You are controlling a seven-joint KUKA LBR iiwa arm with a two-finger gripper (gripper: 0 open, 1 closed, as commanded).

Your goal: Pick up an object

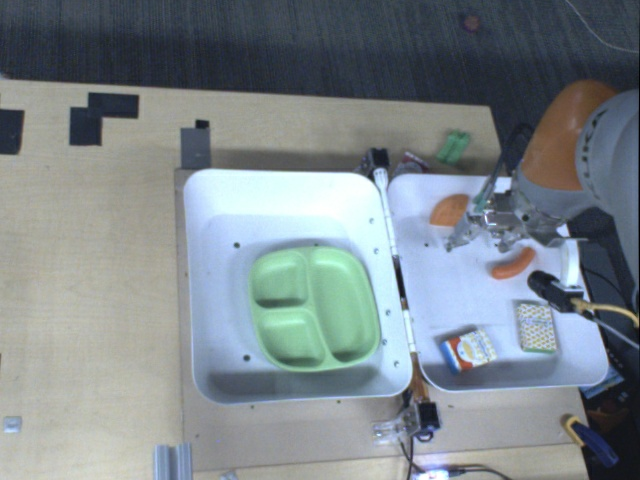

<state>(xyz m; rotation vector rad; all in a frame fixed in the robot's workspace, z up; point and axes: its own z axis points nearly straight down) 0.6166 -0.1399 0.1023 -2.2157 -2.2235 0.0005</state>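
Pale wood bench (90, 298) under a dark ribbed floor carries my two white bins, and I take the right-hand bin (450, 308) as my landmark. My gripper (478, 230) hangs low over that bin's far half, its metal fingers slanting down toward the bin floor; whether they are spread or closed I cannot tell at this angle, and nothing is visibly between them. Just beyond it, near the bin's far rim, lies a rounded orange piece (450, 209), smooth and likely hard plastic. Just on the arm's side of my gripper, toward the bin's right wall, lies an orange-red sausage-shaped toy (513, 263), glossy and curved. In the bin's near half sit a small printed carton (469, 349), red, blue and white, lying tilted, and a flat patterned packet (537, 327) toward the right wall. Left of my landmark, the other bin holds a green divided tray (313, 306), matte with three compartments. I judge I am choosing and closing in on a target. To do it well I should centre over one orange piece, straddle its narrow width, and descend squarely; both look slick and rounded, so an off-centre pinch could squirt them out.
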